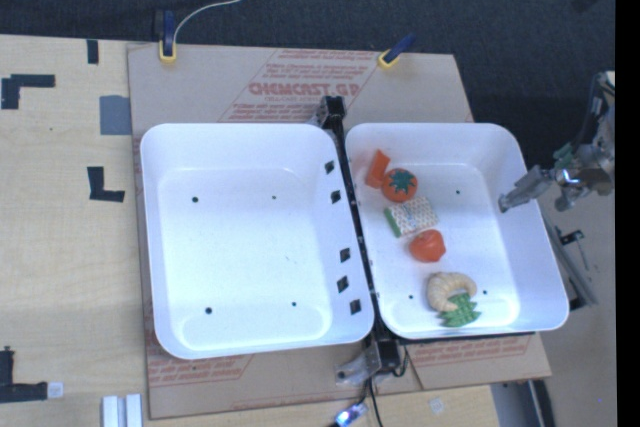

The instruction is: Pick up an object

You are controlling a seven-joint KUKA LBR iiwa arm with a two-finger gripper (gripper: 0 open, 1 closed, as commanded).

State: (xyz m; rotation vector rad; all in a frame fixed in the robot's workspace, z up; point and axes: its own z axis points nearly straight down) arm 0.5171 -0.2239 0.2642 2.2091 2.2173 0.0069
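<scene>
The right bin (500, 151) holds several small things. An orange piece (377, 168) lies against a red toy fruit with a green top (401, 183). Below them are a white-and-green patterned block (411, 215) and a red lump (428, 245). A beige croissant-like piece (449, 288) with a green bit (460, 315) beside it lies near the front wall. My gripper (522, 191) hangs over the right rim of this bin, well to the right of the things and apart from all of them. Nothing shows in its grasp.
The left bin (160, 215) stands beside the right one, joined by a black-clipped divider (346, 215). Both rest on a cardboard sheet (300, 90) clamped at the back. A white cable (220, 5) runs behind it. Part of the arm (598, 165) stands at the right edge.
</scene>
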